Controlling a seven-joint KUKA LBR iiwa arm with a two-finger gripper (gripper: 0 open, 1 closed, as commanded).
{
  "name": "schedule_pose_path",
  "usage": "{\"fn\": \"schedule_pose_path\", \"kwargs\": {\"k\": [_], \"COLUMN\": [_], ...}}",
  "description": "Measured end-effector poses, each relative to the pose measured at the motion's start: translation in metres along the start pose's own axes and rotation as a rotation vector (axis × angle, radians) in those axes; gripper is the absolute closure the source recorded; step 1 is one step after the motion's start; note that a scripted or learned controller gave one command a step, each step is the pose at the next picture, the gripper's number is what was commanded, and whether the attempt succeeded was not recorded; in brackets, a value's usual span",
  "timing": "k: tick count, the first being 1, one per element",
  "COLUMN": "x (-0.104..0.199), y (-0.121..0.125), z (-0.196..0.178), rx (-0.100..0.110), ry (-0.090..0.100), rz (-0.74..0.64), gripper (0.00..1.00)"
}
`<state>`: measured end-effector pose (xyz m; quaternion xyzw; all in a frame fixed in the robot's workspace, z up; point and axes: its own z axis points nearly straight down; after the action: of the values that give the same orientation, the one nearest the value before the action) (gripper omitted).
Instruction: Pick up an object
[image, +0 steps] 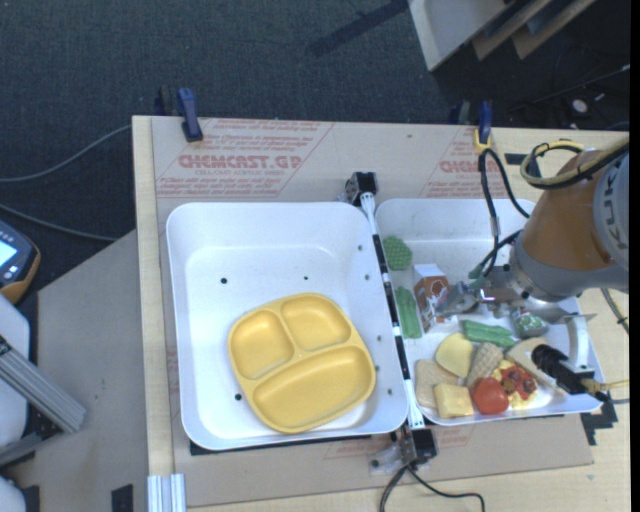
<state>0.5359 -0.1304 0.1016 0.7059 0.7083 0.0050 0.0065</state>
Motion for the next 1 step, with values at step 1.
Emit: {"fn": "schedule_pose_path", "kwargs": {"k": [1], "x": [0.0063], "y": [-0.0163], "z": [0.0016], "rx": [-0.024], "ry": [-0.009], "rz": [0.005], "gripper": [0.0]}}
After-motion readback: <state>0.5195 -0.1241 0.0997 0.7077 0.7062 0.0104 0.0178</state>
